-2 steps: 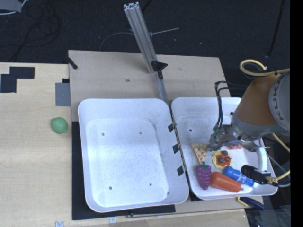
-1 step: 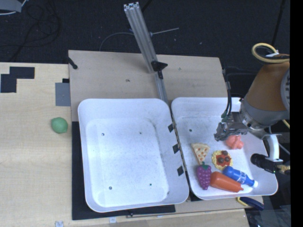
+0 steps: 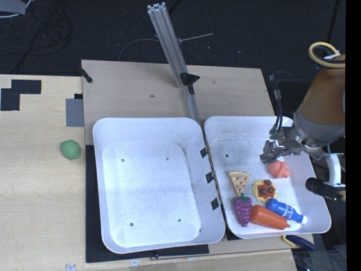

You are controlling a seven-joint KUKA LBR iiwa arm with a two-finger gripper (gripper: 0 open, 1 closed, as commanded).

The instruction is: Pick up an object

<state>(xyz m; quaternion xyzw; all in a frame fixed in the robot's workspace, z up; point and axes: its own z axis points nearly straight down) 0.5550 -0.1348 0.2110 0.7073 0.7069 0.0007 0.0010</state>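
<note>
The grey arm [image 3: 324, 103] enters from 3 o'clock, its orange band uppermost, and bends down over the right bin [image 3: 237, 134]. Its jaws [image 3: 272, 153] hang low over the bin floor, just above a pink toy [image 3: 279, 169] and about touching its upper edge. Whether the jaws are spread or closed I cannot tell; nothing is visibly between them.

The pink toy is a small lump with no clear long axis, lying at about 3 o'clock in the right bin. Towards 6 o'clock from it lie a pizza slice [image 3: 239, 181] with its tip pointing down, a small round yellow toy [image 3: 263, 190], a bunch of purple grapes [image 3: 243, 209] standing lengthwise from 12 to 6, an orange carrot [image 3: 268, 217] with its long axis running from 10 to 4, and a blue bottle [image 3: 285, 210] lying likewise, its white cap towards 4.

The left bin [image 3: 113, 131] adjoins the right one, joined by 3 black clips [image 3: 209, 177]. Both sit on a pale wooden desk [image 3: 34, 179], where a green ball [image 3: 71, 149] rests at 9 o'clock. An aluminium strut [image 3: 169, 44] slants up at 12, over a dark floor [image 3: 84, 27] with cables.
</note>
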